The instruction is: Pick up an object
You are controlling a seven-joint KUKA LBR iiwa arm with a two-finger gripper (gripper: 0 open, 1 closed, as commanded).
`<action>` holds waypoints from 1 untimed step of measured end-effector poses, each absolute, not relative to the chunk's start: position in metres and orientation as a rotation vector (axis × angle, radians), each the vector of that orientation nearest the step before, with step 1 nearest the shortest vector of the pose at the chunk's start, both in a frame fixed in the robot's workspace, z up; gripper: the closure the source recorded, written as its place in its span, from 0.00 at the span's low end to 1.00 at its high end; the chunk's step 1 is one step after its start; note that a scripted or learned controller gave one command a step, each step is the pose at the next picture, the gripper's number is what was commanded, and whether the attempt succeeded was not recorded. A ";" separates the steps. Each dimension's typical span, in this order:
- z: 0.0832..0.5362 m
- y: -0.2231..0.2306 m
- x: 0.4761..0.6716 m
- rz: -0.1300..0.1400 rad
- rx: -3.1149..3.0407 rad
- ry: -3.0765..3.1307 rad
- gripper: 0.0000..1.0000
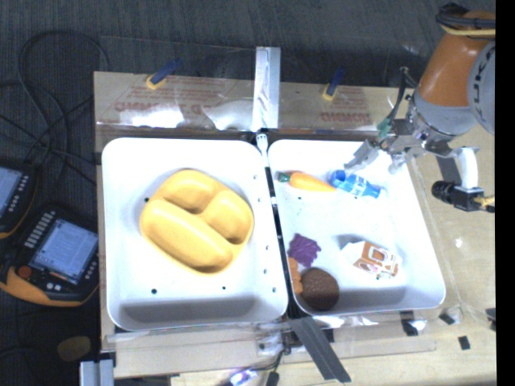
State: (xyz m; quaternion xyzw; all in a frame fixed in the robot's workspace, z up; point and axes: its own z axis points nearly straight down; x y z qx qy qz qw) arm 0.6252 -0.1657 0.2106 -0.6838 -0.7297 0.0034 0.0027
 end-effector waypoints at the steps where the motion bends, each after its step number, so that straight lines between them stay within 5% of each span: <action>1: 0.120 -0.145 0.650 -0.009 -2.339 -2.122 0.00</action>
